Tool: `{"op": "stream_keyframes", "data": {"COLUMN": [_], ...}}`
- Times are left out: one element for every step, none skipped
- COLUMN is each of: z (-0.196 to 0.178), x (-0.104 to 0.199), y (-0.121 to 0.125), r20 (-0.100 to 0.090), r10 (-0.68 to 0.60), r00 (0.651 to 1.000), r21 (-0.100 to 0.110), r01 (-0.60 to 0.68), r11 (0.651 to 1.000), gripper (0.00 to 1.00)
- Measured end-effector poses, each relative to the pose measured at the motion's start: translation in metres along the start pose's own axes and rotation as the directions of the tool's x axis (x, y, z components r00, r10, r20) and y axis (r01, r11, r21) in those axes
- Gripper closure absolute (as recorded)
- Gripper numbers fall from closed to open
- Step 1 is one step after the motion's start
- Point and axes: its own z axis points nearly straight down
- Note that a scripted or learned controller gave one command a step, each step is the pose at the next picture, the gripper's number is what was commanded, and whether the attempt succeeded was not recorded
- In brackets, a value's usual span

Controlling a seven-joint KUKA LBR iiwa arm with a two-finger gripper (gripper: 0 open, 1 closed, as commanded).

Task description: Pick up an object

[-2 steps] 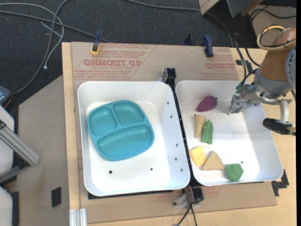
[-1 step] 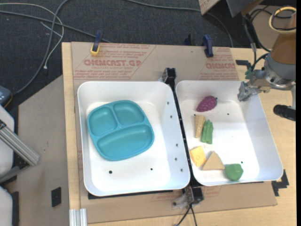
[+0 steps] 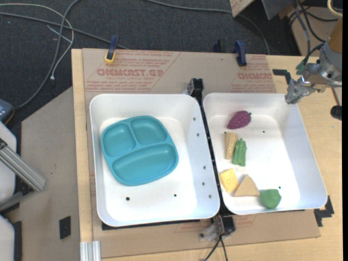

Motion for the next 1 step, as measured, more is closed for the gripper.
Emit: {"op": "stream_keyframes", "data": {"z": [-0.0428], "x": [-0.0003], "y": [0.0012], "r20": [-0.001], "r10": [0.0], "r00": [1.0], "r21": [0.003], "r01": [0.0], "r11": [1.0], "gripper": [1.0]}}
